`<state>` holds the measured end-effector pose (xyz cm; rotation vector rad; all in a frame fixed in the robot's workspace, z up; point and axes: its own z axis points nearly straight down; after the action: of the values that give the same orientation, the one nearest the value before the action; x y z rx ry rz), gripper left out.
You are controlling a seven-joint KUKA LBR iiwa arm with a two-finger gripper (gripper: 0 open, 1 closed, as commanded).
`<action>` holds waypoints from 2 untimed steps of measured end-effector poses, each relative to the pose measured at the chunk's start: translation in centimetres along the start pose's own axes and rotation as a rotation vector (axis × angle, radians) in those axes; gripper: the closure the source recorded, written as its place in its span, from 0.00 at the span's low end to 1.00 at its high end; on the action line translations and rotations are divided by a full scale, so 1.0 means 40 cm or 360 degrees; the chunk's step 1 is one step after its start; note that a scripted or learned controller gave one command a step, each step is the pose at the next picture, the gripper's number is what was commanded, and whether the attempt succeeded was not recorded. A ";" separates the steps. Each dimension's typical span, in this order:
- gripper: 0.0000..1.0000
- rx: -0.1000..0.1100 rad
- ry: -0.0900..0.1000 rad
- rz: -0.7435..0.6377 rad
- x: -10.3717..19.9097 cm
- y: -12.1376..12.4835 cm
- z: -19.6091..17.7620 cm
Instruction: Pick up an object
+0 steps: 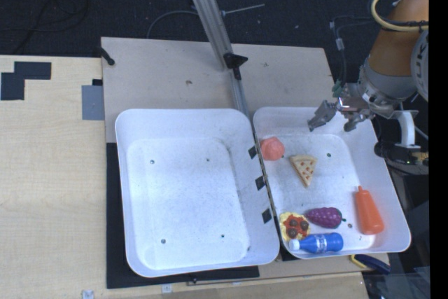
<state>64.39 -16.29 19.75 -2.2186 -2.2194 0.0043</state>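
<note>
Pincer [338, 120] open above right bin [392, 220]

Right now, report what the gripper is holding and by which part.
Nothing is held. The gripper hangs open above the far edge of the right bin, with no object between its fingers; the pizza slice lies untouched below.

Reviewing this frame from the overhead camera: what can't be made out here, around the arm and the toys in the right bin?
- Claw: small and dark at the right bin's far rim; finger spacing unreadable.
- Arm: cut off by the picture's right edge.
- Yellow-and-red toy: too small to identify; the blue bottle overlaps its near edge.
- Yellow-and-blue thing: mostly hidden under the bin's front rim.
</note>
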 end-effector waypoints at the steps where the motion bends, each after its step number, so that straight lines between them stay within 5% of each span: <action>1: 0.00 -0.0001 0.0000 0.0001 0.016 -0.010 0.114; 2: 1.00 -0.0006 -0.0001 0.0003 0.014 -0.008 0.083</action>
<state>64.04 -15.75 16.44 -2.2227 -2.2200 0.0005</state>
